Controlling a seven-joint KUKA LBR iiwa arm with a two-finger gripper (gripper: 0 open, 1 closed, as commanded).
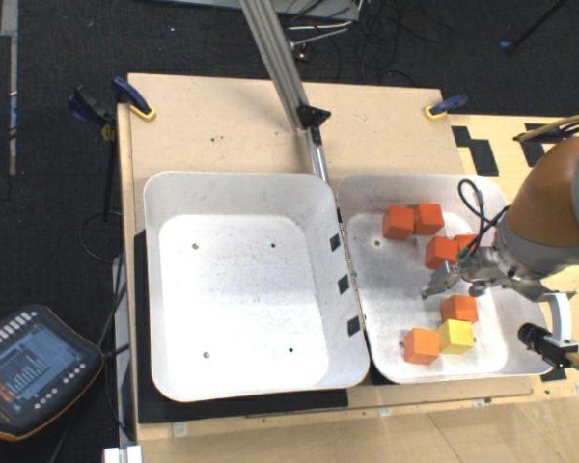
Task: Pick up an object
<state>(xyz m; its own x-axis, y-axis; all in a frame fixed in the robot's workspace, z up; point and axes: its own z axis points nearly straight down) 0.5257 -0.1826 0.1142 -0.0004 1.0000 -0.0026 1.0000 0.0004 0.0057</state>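
right white bin point(386, 369), orange cube point(459, 309) just below claw point(442, 284), claw state unclear

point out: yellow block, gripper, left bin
yellow block point(456, 336): camera view, on its top face.
gripper point(436, 286): camera view, at the fingertips, over the right bin.
left bin point(234, 183): camera view, on its far rim.

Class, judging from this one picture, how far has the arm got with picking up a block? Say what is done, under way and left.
Done: the arm has reached over the right bin, where all the blocks lie. Under way: the end effector sits low among the orange blocks, beside one and above another. No block is visibly lifted. Left: grasping and raising one. The yellow block lies untouched.
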